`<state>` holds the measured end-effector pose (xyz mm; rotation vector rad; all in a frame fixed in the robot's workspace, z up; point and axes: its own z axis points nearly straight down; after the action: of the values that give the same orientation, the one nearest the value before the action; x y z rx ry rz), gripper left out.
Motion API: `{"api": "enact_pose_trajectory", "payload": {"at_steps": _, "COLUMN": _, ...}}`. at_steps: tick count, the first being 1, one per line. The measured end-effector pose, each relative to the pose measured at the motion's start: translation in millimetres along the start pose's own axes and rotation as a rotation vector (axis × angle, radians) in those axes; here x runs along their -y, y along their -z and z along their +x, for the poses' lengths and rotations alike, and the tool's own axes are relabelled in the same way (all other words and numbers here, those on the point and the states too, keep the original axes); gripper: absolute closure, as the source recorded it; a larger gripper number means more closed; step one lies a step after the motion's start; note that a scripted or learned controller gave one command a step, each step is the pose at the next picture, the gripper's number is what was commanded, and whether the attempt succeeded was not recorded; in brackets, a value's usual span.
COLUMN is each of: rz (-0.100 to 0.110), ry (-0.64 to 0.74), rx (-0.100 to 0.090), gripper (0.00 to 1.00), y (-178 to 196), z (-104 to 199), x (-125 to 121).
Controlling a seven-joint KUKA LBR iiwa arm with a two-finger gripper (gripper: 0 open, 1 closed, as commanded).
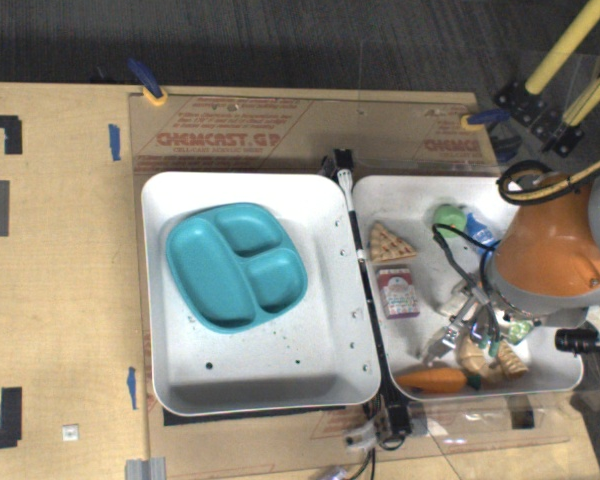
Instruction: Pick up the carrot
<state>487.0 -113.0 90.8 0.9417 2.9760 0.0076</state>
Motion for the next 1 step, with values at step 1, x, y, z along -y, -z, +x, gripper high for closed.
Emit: {"api": "enact_pose_trajectory", "payload": {"at_steps": 1, "rz": -0.005, "ry": 0.000, "rx": 0.008, "gripper": 1.00, "y": 12.0, "z": -2.2, "x": -2.2}}
